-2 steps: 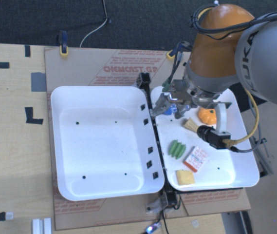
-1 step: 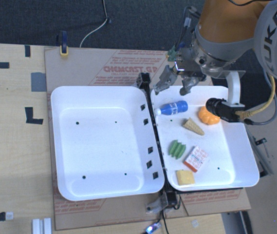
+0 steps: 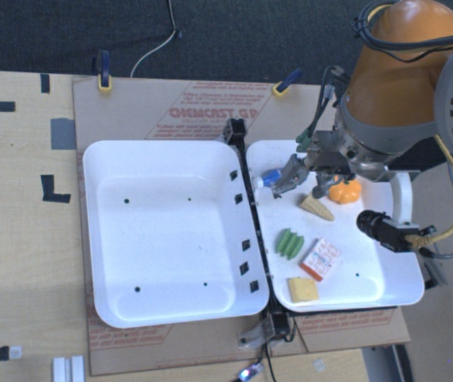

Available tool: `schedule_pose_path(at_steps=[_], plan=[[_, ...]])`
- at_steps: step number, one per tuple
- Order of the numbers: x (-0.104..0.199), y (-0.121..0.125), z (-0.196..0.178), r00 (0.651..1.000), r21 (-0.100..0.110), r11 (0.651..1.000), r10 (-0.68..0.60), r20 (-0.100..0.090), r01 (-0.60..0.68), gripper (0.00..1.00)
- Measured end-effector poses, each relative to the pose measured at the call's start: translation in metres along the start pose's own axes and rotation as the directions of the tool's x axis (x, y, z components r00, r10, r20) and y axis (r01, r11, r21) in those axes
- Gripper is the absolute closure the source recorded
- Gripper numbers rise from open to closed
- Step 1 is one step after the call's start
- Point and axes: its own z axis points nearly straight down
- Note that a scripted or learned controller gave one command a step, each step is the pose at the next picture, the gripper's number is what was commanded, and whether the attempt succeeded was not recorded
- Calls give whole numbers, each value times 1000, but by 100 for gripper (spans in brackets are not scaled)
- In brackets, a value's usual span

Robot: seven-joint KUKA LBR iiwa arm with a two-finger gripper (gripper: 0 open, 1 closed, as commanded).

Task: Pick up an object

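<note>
The right bin (image 3: 369, 289) holds several small objects: a blue piece (image 3: 271, 177) by the divider, an orange piece (image 3: 345, 192), a pale yellow wedge (image 3: 316, 207), a green ridged piece (image 3: 290, 243), a red and white packet (image 3: 322, 259) and a yellow block (image 3: 302, 290). My gripper (image 3: 306, 185) hangs over the back of this bin, open. Its left finger (image 3: 288, 177) is next to the blue piece, and its right one stands beside the orange piece. Nothing sits between the fingers.
The left bin (image 3: 162, 229) lies beside it, with a black clip-studded divider (image 3: 246, 213) between the two. A black cylinder (image 3: 381, 228) on the arm juts over the right bin's right side. Clamps (image 3: 103, 76) hold the cardboard base at the back.
</note>
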Motion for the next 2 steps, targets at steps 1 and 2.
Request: schedule_pose_path(at_steps=[1, 2], plan=[[26, 40, -37, 1000, -11, 1000, -9, -2, 9, 100], [9, 51, -162, 1000, -22, 1000, -6, -1, 6, 100]])
